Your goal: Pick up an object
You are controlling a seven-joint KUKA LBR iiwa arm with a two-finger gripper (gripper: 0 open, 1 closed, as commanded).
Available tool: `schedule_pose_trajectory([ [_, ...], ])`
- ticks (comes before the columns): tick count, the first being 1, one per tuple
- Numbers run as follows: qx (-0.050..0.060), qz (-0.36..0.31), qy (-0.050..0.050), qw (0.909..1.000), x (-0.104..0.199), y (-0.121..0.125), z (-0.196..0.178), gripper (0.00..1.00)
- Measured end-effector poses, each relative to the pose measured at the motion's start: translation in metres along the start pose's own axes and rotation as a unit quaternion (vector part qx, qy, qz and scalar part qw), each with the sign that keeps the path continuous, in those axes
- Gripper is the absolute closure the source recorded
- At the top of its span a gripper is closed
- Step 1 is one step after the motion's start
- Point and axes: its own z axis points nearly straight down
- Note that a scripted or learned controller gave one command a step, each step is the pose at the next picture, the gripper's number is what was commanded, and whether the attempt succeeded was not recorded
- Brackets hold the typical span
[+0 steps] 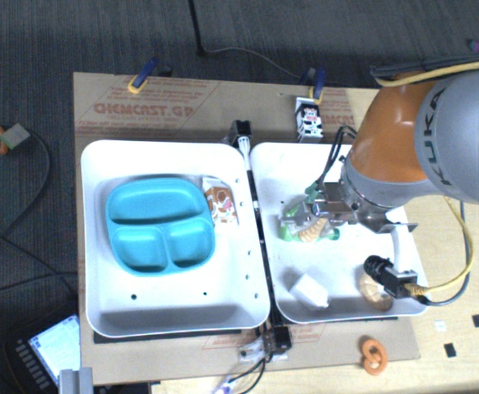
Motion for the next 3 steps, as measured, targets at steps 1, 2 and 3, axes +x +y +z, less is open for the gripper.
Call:
schedule_pose_trajectory([
  [1, 0.0, 0.0, 0.0, 1.0, 0.0, 0.001, -0.01, 1.0],
  [2, 0.0, 0.0, -0.001, 1.0, 0.0, 0.001, -0.019, 1.0],
  [3, 0.0, 0.001, 0.0, 1.0, 0.03, 0.068, -0.005, 1.0],
])
